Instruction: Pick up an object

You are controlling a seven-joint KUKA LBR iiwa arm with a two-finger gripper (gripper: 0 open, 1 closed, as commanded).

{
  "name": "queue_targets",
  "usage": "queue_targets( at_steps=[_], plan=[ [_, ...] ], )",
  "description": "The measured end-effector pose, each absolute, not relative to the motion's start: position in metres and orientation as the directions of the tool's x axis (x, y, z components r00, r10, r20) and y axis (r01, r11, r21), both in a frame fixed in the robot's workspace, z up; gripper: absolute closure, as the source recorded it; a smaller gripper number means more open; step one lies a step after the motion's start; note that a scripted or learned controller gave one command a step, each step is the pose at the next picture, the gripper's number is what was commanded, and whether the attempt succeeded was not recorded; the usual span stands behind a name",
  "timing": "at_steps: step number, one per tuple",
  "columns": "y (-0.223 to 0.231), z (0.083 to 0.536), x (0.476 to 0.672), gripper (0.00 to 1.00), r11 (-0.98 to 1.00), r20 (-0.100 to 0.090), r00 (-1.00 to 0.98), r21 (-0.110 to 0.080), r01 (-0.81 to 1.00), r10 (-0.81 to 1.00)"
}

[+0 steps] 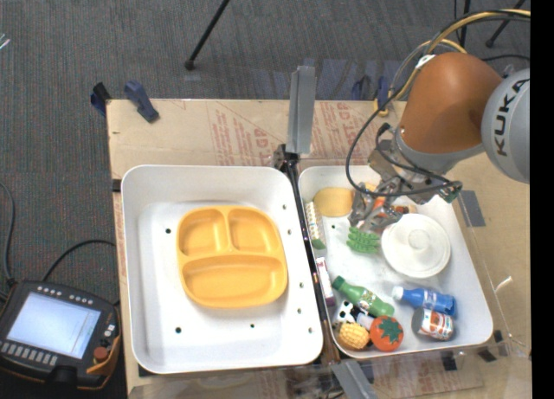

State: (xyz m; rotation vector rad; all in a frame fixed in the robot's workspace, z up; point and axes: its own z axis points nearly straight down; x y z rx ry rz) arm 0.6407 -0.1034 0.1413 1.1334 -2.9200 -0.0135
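The gripper hangs low in the right bin, at its far side, just above a green spiky toy. The view is too small and dark there to tell if it is open or closed, and nothing can be seen held in it. The green spiky toy looks like the thing the arm is going for. Just to its right sits a white round lid, and just to its far left lies a pale yellow round piece. To do this step well, the arm should come straight down over the middle of the green toy, so that it does not bump the white lid or push the toy away. Then it should squeeze gently and lift straight up. Nearer in the same bin lie a green bottle, a blue bottle, a tomato and a corn cob, well apart from the gripper. The left bin holds a yellow tray.
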Motion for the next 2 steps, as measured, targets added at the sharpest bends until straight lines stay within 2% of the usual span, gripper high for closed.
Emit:
queue_targets(
  at_steps=[1,2],
  plan=[
    [-0.0725,0.2297,0.6471,1.00,0.714,-0.011,-0.714,-0.008,-0.700,-0.701],
    [-0.0655,0.2278,0.6449,1.00,0.795,-0.005,-0.795,0.001,-0.607,-0.607]
  ],
)
